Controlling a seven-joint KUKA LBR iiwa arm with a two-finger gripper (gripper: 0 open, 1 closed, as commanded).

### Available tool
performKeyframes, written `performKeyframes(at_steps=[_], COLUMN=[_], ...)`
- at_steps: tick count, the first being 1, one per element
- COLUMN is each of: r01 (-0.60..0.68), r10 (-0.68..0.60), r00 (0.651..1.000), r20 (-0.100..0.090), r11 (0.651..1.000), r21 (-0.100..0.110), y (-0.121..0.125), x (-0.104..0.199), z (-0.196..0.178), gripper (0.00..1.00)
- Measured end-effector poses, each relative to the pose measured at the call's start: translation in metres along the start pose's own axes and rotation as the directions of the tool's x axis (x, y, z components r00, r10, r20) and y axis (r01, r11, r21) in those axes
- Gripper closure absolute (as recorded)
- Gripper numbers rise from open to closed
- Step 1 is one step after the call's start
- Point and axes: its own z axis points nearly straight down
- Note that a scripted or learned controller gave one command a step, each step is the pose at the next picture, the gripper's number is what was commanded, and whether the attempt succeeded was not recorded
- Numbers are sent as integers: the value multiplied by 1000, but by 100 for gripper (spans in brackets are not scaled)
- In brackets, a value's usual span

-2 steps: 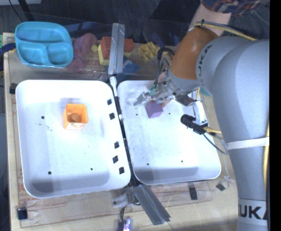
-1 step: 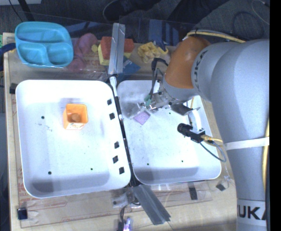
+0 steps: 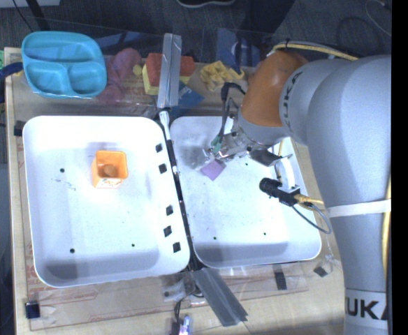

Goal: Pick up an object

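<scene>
Two bins (image 3: 85,257), one orange cup (image 3: 110,167)

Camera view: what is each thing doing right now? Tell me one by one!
Orange cup: sitting upright in the left bin, untouched.
Purple block: lying in the right bin, just under the gripper.
Gripper: down over the purple block; grip unclear.
Blue tray: resting on the bench behind the left bin.

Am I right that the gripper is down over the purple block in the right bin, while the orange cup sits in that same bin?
Not quite. The camera view shows the orange cup in the left bin; the gripper is over the purple block in the right bin.
</scene>
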Motion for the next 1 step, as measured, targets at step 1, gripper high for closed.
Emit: performKeyframes(at_steps=[1], r01=[-95], r10=[95], r00=[996], r20=[3], r11=[995], r21=[-6], y=[53], x=[74], z=[-93], gripper=[100])
